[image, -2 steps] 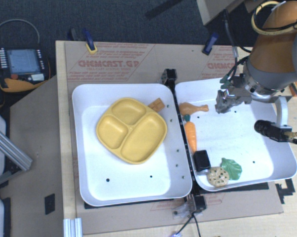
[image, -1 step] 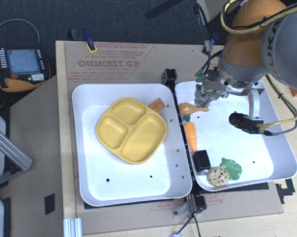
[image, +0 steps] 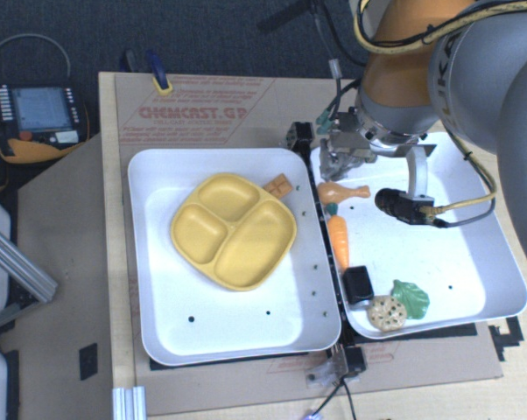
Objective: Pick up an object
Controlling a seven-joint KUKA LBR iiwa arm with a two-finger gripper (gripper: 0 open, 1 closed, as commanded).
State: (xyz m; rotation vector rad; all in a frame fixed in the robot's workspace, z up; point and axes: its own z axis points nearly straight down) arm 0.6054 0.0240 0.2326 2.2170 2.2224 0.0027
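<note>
Fingers (image: 332,166) of your two-finger gripper (image: 344,171) look slightly parted with nothing between them, poised at the near-left corner of the right-hand shallow white bin (image: 500,269). Just beneath the tips lies the tan plastic toy drumstick (image: 342,192), the likeliest thing to pick, its thin end pointing away to their right. To do this step well, centre the jaws across the drumstick's narrow shaft rather than its bulbous end, come straight down, and mind the bin wall hard to the left of the fingers, which leaves little room for that side's tip. Close only once both tips flank the shaft, then lift vertically. Far to the left of the fingers sits the left-hand shallow white bin (image: 141,234), holding a yellow three-compartment plastic plate (image: 233,230); a small brown wooden block (image: 278,185) touches the plate's edge, nearer the fingers. Below the fingers an orange toy carrot (image: 338,239) lies along the wall, then a small black block (image: 358,283), and further right a round speckled beige biscuit (image: 386,311) touching a green leafy toy (image: 412,297). Both bins rest on a pale brown board (image: 202,103), and the right bin's floor to the fingers' right is bare, good withdrawal space.
</note>
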